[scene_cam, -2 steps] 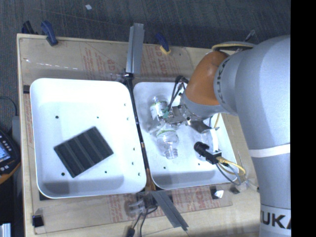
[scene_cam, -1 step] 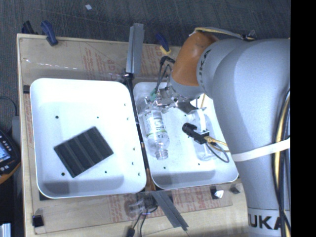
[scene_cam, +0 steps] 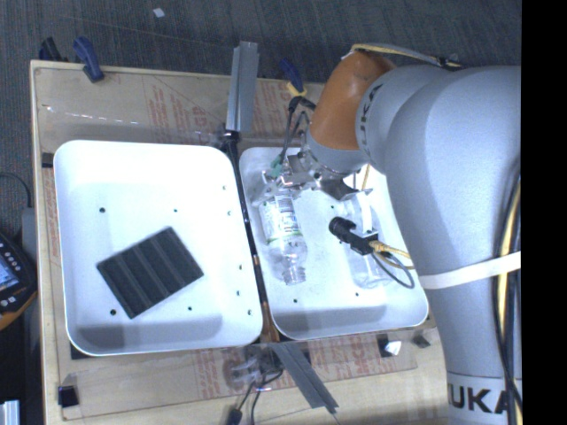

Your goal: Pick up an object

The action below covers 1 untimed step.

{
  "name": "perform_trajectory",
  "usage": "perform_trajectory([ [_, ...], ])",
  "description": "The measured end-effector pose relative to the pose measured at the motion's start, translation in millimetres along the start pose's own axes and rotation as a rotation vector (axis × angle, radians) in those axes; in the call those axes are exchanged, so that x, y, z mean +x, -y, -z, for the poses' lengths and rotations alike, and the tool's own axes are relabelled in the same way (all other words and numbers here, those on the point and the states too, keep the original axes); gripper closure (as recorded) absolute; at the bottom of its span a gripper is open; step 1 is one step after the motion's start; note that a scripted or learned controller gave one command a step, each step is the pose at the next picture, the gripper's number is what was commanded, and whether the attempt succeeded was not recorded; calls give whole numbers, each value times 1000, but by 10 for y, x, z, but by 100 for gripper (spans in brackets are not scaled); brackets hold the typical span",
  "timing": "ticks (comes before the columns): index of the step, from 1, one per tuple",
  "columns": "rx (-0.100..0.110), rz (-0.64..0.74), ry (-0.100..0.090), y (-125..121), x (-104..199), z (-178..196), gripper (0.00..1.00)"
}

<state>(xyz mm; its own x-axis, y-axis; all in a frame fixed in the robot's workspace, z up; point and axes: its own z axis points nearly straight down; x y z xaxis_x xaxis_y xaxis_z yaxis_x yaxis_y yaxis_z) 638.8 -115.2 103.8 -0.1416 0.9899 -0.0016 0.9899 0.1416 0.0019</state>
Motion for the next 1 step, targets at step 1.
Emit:
perform_trajectory([
  [1,2,136,-2,-228,301,885,100],
])
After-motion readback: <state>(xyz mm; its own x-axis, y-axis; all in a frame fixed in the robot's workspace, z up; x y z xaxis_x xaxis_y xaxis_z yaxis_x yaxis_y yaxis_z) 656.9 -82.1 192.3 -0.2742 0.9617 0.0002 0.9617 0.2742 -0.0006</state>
